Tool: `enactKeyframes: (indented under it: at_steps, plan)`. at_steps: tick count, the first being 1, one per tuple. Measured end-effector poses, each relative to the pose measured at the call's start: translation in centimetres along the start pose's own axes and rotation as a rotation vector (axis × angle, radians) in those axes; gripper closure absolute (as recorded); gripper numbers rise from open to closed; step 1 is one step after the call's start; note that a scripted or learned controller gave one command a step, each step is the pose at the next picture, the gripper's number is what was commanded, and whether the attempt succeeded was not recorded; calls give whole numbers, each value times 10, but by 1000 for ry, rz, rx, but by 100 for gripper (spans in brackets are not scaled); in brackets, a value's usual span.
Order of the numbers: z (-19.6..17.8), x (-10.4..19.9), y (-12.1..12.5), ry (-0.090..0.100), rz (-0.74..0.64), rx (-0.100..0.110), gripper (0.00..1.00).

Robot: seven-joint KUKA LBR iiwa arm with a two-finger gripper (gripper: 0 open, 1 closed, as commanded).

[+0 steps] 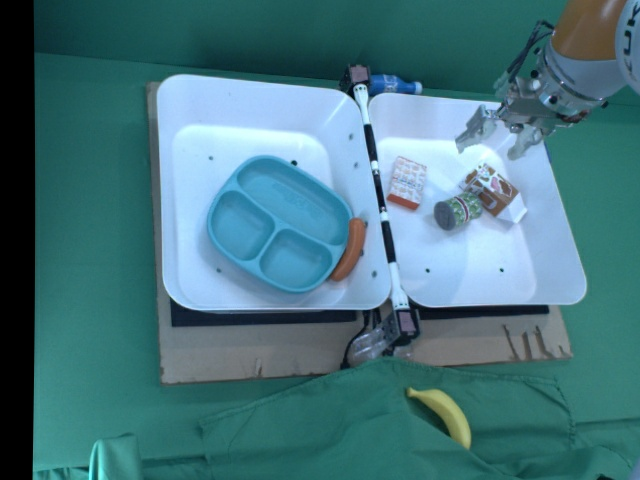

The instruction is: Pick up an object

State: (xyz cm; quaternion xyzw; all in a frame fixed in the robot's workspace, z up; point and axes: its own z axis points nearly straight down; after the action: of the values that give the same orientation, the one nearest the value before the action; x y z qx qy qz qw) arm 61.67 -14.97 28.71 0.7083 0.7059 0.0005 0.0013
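With jaws spread and holding nothing, the gripper (pixel 500 135) hovers over the right bin's (pixel 560 268) far edge, where the small carton (pixel 494 192) touching the can (pixel 457 211) risks a fouled, slipping grasp.

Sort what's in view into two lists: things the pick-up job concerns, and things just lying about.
Job in hand:
gripper, open above the right bin
small carton
can
orange-and-white box

Lying about:
blue divided plate in the left bin
sausage beside the plate
banana on the green cloth
bottle behind the bins
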Motion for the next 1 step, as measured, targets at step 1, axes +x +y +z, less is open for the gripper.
enactKeyframes:
  at_steps: [1]
  plan:
    - [74,-31,-10,-5,-1,-8,0]
